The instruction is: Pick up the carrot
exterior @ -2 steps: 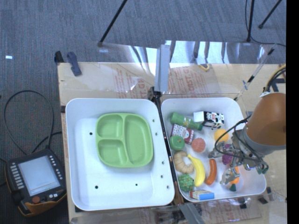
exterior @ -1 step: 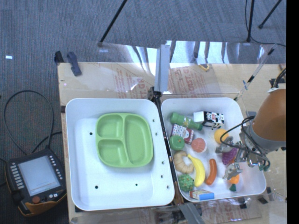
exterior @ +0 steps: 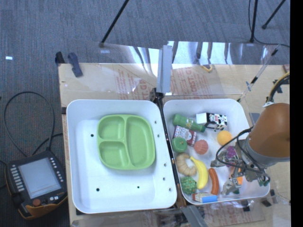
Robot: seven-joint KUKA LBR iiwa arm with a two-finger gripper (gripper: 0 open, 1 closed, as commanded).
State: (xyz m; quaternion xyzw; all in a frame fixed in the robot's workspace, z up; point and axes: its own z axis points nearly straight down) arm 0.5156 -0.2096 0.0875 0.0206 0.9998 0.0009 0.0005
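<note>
My gripper (exterior: 239, 176) is low in the front right corner of the right bin (exterior: 236, 105), under the orange wrist band (exterior: 271, 131). A small orange piece, likely the carrot (exterior: 238, 178), shows right at the gripper's tip, mostly covered by it. I cannot tell whether the carrot is held or just lying under the gripper.
Toy food crowds the right bin: a red sausage (exterior: 214, 181), banana (exterior: 201, 172), broccoli (exterior: 188, 185), croissant (exterior: 184, 163), green apple (exterior: 179, 144), peach (exterior: 201, 147), orange (exterior: 224, 137), green bottle (exterior: 187, 122) and small cartons. In the left bin (exterior: 85, 183) lies a green divided plate (exterior: 126, 141).
</note>
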